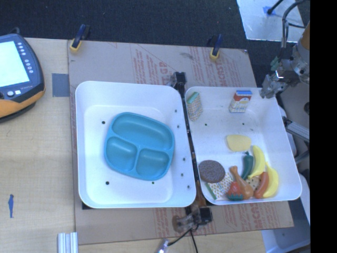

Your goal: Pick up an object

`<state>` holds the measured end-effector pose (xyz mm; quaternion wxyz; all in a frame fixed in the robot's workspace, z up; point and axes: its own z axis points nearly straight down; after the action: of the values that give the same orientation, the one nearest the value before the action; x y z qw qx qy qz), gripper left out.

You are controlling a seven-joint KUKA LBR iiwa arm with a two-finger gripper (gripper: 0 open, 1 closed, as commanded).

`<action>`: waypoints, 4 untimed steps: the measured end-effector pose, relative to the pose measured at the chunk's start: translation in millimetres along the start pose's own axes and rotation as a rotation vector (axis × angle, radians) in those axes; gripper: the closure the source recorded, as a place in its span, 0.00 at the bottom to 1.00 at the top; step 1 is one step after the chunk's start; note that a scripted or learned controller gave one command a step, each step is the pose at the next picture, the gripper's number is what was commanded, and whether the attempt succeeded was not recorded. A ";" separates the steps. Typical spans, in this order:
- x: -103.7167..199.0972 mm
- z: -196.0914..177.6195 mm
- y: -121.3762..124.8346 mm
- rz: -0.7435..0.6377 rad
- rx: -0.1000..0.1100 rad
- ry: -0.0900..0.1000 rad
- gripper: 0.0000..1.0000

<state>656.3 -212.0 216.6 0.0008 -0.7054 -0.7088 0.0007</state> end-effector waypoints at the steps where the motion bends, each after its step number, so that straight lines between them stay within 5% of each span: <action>1: 0.7 22.3 -0.1 -0.001 0.002 0.001 0.00; 2: 0.7 30.7 -24.4 0.000 0.002 -0.001 0.00; 3: 1.5 126.2 -2.7 -0.002 0.004 0.001 0.00; 4: 0.9 122.5 0.5 -0.002 0.000 -0.001 0.00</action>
<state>656.5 -211.1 94.1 0.0006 -0.7048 -0.7094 0.0009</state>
